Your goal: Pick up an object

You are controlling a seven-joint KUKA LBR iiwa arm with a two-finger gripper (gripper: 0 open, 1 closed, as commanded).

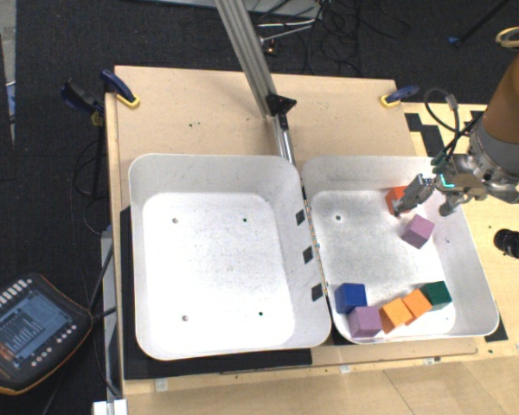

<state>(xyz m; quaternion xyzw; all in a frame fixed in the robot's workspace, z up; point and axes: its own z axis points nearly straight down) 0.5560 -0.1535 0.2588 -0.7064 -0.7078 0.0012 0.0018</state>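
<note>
The pincer hangs over the far part of the right bin, its fingers apart and holding nothing, probably because two blocks lie close under it: an orange-red block and a light purple block. Near the front wall of this bin, blue, purple, orange and green blocks crowd together. The left bin sits beside it on the worktop.

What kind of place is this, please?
Probably a robotics lab: a robot arm reaches over two white bins of coloured blocks, with a control tablet and loose cables on the floor.
</note>
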